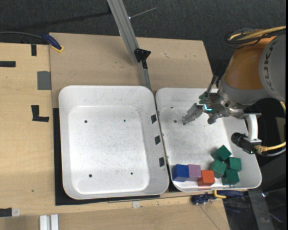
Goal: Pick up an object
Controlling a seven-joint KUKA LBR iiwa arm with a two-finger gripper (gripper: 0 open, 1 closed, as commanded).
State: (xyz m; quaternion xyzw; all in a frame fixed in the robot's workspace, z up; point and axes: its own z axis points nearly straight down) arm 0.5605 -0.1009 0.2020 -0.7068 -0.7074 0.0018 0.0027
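Hovering over the far part of the right bin (180,143), the end effector (200,113) is open and holds nothing. The blocks (209,170) lie clustered at the bin's near edge and near right corner, well apart from it.

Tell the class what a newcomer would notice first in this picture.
Bright blocks, blue, purple, orange and green, crowd the near corner of the right bin. Above that bin's far end hangs the grey and orange arm, its gripper holding nothing.
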